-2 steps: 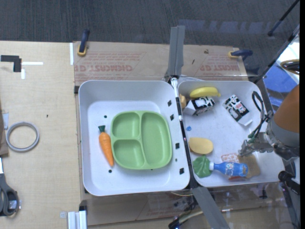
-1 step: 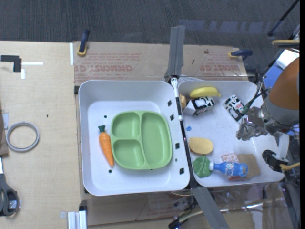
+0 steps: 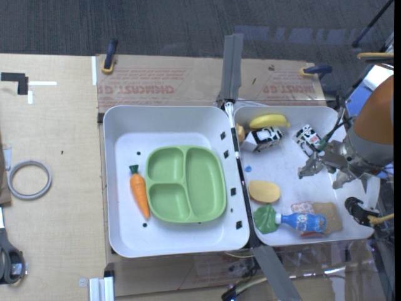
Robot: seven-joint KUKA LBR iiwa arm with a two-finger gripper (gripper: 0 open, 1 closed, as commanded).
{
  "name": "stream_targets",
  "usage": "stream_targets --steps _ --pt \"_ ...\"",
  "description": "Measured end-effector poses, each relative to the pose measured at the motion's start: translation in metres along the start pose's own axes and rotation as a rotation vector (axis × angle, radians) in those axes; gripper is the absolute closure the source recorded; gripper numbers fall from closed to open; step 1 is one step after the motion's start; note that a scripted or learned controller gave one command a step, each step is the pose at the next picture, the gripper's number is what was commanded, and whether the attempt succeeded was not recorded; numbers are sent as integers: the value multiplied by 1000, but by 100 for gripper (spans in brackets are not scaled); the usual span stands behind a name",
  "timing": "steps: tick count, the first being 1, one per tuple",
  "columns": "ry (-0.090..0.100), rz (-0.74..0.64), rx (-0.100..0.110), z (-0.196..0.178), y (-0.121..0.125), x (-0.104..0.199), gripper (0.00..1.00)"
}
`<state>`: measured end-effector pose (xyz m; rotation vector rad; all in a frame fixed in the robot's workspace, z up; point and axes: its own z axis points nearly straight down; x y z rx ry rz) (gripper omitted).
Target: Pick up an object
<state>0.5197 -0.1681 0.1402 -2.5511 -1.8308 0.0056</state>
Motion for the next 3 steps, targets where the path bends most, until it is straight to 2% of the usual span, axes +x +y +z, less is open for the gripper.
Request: stream_targets --steps 1,2,3 --pt "0 170 0 49 43 37 0" --pt "0 492 -1 19 78 47 0" --pt "0 799 1 37 93 47 0"
